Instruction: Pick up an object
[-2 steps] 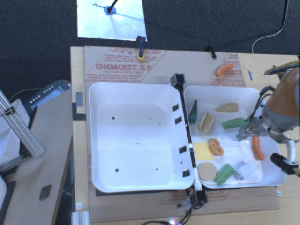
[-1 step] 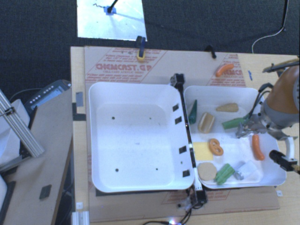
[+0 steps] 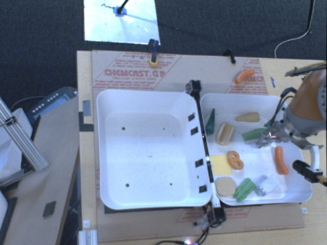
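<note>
The right bin (image 3: pixel 294 188) holds several small toy foods. Among them are a dark green cone (image 3: pixel 210 121), a tan bread roll (image 3: pixel 225 133), a pale potato-shaped piece (image 3: pixel 248 117), an orange pretzel (image 3: pixel 235 160), a yellow cheese square (image 3: pixel 220 164), a round cookie (image 3: pixel 225 186), a light green piece (image 3: pixel 244 189), a grey piece (image 3: pixel 260 185) and a red-orange sausage (image 3: pixel 279 160). My gripper (image 3: pixel 267 137) is low over the right bin's right side. It sits at the right end of a green block (image 3: pixel 252 134), just above the sausage.
The left bin (image 3: pixel 107 137) lies beside the right one, with a black hinged divider (image 3: pixel 200 137) between them. An orange sausage (image 3: pixel 245 76) lies on the cardboard behind the right bin. A yellow and blue clamp (image 3: pixel 153 55) stands at the bench's back edge.
</note>
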Controlling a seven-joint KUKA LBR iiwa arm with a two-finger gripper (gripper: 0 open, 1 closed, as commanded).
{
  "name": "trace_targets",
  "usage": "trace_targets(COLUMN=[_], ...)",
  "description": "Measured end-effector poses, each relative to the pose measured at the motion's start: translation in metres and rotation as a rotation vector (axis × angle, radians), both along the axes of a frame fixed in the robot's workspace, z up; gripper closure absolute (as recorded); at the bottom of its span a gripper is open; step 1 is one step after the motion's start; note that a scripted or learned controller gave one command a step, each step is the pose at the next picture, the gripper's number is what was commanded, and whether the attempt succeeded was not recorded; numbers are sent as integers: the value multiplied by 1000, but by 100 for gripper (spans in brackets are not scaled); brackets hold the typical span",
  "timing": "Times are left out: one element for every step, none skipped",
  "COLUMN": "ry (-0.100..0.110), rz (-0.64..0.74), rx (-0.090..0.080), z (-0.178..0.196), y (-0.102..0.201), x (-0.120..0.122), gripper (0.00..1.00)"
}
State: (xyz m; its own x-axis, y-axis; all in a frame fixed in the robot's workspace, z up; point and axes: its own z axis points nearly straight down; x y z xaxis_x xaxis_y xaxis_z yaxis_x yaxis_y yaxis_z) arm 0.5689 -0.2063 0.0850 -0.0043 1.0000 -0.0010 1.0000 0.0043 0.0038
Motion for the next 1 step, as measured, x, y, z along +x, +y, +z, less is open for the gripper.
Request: trace_targets(ry=[8], rz=[-8], rx=[3], z=[-1], y=[-1], x=[-86], gripper=[100])
